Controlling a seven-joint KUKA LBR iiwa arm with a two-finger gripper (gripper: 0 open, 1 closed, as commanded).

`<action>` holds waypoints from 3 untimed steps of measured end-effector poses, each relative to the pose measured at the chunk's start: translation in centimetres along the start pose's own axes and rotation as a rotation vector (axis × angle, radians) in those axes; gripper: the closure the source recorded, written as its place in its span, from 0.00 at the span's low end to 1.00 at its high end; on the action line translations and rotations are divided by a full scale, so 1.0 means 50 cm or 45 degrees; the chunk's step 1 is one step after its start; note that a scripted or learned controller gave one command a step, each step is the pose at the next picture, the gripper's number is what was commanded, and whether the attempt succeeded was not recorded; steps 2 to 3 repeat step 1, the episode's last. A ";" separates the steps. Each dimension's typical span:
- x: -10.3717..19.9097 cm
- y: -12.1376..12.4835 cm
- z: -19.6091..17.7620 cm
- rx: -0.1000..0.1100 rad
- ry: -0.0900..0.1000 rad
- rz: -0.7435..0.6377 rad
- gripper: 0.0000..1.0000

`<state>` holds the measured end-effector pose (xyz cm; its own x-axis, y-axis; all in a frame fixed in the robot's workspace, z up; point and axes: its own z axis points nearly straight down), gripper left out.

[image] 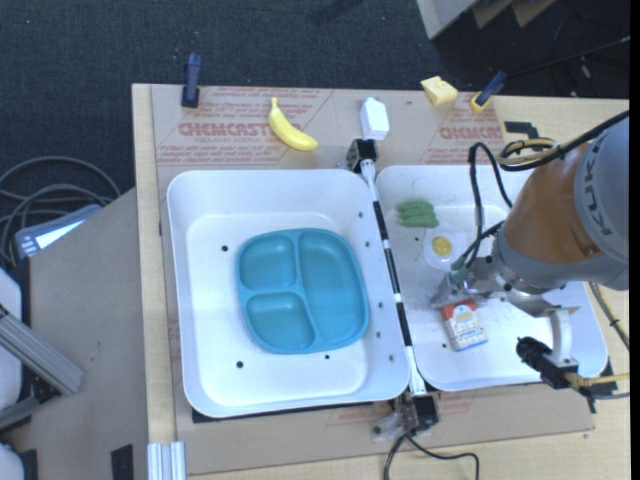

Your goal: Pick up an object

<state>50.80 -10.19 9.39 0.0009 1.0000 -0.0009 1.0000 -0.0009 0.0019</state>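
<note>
- Camera view, looking down at a slant on the bench (250, 133), w/ two white bins side by side.
- Left bin (200, 268): holds a blue tray (300, 290) w/ three compartments, lying flat about mid-bin.
- Right bin (520, 368): arm (560, 218) reaches in from the right, grey w/ orange band, covering much of the bin's right half.
- Gripper (462, 286) sits low over the right bin, near its left-centre; fingers point down-left. Can't tell how wide the fingers stand, as the wrist body hides most of them.
- Carton (464, 325), small, red-and-white: lies on the bin floor just below the gripper, touching or nearly touching the tips. Not seen between the fingers, so no grasp shown.
- Green item (416, 213): lies toward the bin's back left, well apart from the gripper.
- Pale disc w/ yellow centre (441, 247): between the green item and the gripper, just above-left of the tips.
- Behind the bins on the bench: banana (289, 130) at back of left bin; white block (375, 118) near the seam between bins; yellow chunk (438, 90) and blue clip (488, 90) at back right; another blue clip (191, 79) at back left.
- Black cable (480, 183) loops from the arm over the right bin's back edge.
</note>
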 end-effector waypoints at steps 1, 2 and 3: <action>0.118 -0.006 -0.248 0.001 0.002 -0.003 1.00; 0.118 -0.006 -0.248 0.001 0.002 -0.003 1.00; 0.118 -0.006 -0.248 0.001 0.002 -0.003 1.00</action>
